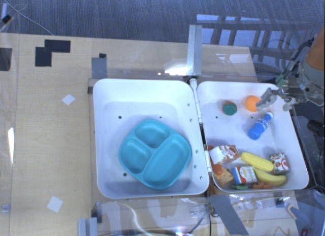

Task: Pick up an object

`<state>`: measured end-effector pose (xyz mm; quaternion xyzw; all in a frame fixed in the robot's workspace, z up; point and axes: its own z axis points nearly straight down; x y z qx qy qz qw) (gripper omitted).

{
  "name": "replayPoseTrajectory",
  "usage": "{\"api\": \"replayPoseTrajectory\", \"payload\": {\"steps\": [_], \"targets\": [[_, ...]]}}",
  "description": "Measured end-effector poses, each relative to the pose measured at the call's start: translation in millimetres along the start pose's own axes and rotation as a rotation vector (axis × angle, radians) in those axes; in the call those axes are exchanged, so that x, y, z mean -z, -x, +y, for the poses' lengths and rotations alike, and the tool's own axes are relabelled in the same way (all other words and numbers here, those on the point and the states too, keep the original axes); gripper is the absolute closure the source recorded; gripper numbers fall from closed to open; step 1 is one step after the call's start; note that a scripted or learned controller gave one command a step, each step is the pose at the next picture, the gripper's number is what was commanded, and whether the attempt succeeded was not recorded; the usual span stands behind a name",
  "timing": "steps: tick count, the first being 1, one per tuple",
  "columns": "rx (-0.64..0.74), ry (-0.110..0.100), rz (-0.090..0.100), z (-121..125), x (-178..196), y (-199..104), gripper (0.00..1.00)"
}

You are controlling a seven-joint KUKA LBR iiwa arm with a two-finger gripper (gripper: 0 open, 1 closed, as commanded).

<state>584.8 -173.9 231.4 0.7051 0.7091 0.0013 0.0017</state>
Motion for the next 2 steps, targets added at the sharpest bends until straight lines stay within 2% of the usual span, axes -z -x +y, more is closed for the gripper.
{"api": "replayPoseTrajectory", "payload": {"steps": [1,2], "targets": [[-0.553,0.002,0.0,21,-127,-31,0.0],[-0.806,-0.003,0.0,18,-121,-62,0.0]]}}
